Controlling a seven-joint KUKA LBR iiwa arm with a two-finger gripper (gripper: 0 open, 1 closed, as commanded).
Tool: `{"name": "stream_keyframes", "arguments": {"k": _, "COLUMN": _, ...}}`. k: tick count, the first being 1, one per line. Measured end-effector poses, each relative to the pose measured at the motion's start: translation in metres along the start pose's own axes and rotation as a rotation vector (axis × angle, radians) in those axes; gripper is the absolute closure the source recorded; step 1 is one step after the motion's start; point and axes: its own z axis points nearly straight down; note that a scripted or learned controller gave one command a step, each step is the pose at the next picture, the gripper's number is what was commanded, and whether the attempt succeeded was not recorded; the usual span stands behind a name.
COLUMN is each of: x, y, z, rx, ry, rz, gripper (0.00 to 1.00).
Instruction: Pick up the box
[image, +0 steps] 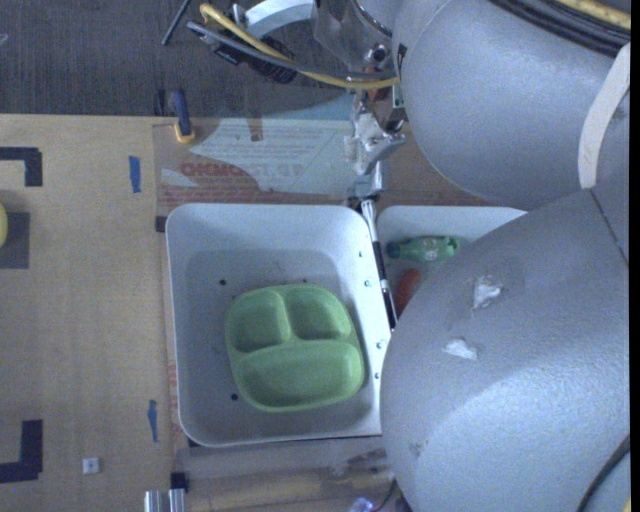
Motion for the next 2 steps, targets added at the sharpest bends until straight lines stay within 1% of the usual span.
{"name": "stream_keyframes", "arguments": {"k": 1, "x": 0.009, "y": 0.022, "z": 0.01, "rx": 0.0, "ry": -0.003, "rz": 0.002, "gripper": 1.0}}
{"name": "stream_keyframes", "arguments": {"k": 2, "x": -0.067, "y": 0.007, "z": 0.01, "rx": 0.003, "ry": -0.012, "rz": -0.323, "gripper": 1.0}}
